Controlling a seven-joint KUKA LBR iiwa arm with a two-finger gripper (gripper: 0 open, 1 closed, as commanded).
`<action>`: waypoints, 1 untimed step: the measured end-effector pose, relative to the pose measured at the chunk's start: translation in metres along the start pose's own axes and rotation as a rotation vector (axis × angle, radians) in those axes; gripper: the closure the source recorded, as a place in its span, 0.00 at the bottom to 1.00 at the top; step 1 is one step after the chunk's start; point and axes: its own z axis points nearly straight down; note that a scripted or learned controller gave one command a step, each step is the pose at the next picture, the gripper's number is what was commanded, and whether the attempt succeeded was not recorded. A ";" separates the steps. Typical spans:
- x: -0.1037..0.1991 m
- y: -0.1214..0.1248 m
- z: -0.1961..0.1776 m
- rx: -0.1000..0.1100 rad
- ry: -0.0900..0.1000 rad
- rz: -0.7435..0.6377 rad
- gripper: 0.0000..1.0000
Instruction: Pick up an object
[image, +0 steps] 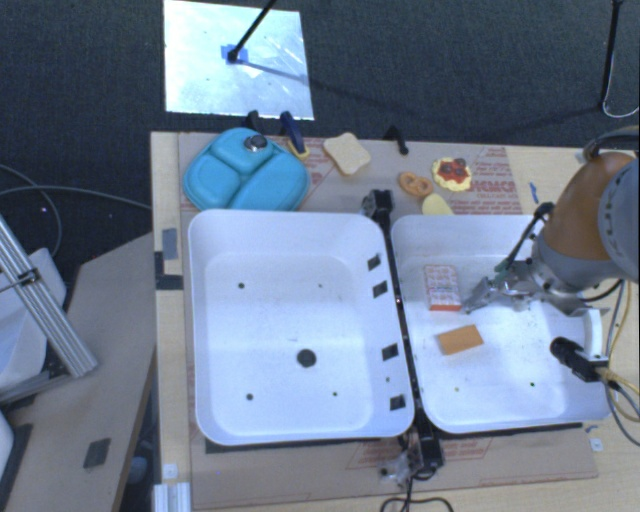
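Note:
In the right bin (520, 405) lie a small white packet with red print (441, 287) near the left wall and a flat orange block (460, 340) just below it. My gripper (482, 296) hangs low over the bin floor, right of the packet and up-right of the orange block, close to both; I see nothing held in it. The grey arm with its orange band (590, 215) comes in from the right. A small dark disc (306, 357) sits on the floor of the left bin (230, 400).
Behind the bins stand a blue lidded dish (245, 172), a toast slice (347, 153), an orange ring (414, 183), a small round pizza toy (452, 173) and a yellow piece (436, 205). A black part (572, 357) juts in at the right bin's right side.

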 end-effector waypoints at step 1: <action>0.089 -0.016 0.001 0.003 0.003 -0.007 0.00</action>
